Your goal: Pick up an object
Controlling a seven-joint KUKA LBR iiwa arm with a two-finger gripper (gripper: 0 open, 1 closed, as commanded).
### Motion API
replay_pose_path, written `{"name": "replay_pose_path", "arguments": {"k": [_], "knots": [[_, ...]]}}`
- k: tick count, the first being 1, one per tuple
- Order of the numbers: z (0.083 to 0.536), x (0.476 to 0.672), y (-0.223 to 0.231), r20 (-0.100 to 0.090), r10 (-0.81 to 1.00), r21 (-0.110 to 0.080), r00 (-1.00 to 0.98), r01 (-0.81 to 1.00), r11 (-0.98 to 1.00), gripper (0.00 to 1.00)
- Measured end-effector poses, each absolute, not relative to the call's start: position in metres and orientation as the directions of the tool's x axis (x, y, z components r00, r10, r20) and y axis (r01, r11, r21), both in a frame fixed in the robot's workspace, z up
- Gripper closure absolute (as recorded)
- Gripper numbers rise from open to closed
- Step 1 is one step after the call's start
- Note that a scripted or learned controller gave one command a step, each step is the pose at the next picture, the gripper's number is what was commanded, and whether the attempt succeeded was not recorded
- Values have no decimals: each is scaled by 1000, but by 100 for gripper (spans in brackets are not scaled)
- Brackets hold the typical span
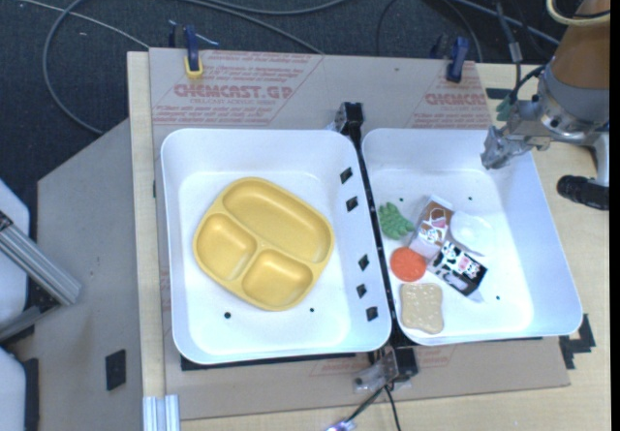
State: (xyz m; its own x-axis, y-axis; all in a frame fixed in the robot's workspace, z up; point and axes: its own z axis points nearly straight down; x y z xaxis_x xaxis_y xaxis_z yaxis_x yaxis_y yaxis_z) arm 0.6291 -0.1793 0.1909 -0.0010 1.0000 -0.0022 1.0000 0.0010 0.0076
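The right bin (542,274) holds a cluster of small toy foods: a green leafy piece (394,221), an orange-red round piece (409,264), a brown and white packet (435,220), a black and white cow-patterned item (459,269), a pale clear item (475,229) and a tan slice of bread (422,308). My gripper (496,153) hangs at the bin's back right corner, above its rim and apart from all the items. Nothing shows between its fingers.
In the left bin (184,187) lies a yellow plate with three compartments (263,242). A black divider with clips (360,216) runs between the bins. Two blue clamps (193,49) (457,57) pin the cardboard sheet at the back. Cables trail behind the bench.
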Motion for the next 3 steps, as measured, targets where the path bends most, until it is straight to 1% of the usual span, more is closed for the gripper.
{"name": "replay_pose_path", "arguments": {"k": [1,2,3], "knots": [[252,638,-175,-2,1000,8,-2,1000,2,100],[303,639,-175,-2,1000,7,-1,1000,1,100],[299,629,-133,2,1000,-2,-4,1000,4,100]]}}
